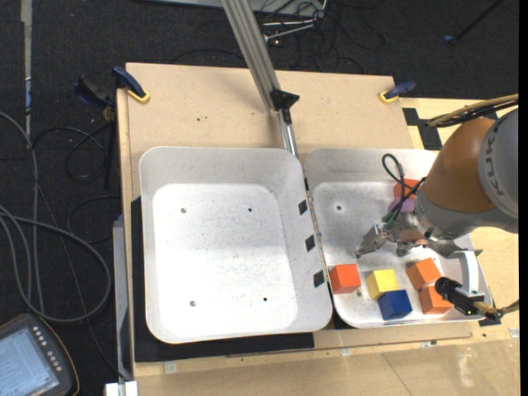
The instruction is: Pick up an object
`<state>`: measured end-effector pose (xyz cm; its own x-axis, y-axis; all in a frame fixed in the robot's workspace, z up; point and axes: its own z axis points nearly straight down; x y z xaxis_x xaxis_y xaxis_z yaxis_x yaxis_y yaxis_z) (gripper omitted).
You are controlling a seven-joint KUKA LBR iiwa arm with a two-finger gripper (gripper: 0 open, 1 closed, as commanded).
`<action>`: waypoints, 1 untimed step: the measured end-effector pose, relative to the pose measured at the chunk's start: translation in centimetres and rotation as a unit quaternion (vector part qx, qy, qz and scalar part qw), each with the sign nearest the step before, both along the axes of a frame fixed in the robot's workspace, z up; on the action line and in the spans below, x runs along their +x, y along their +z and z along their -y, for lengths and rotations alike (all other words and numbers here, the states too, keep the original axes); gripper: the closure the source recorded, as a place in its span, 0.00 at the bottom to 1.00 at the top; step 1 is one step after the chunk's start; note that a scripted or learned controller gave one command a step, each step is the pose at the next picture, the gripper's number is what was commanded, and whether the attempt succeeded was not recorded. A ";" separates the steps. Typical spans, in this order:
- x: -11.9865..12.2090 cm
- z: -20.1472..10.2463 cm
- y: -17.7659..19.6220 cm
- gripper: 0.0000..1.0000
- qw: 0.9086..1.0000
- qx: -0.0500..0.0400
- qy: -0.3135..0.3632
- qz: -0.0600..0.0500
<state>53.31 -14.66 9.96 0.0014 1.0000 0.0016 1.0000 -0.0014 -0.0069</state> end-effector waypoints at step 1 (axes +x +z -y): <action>0.2 0.1 1.4 1.00 1.000 -0.001 0.000 0.004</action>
<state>53.53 -14.73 11.38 0.0017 1.0000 -0.0004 1.0000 -0.0017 0.0016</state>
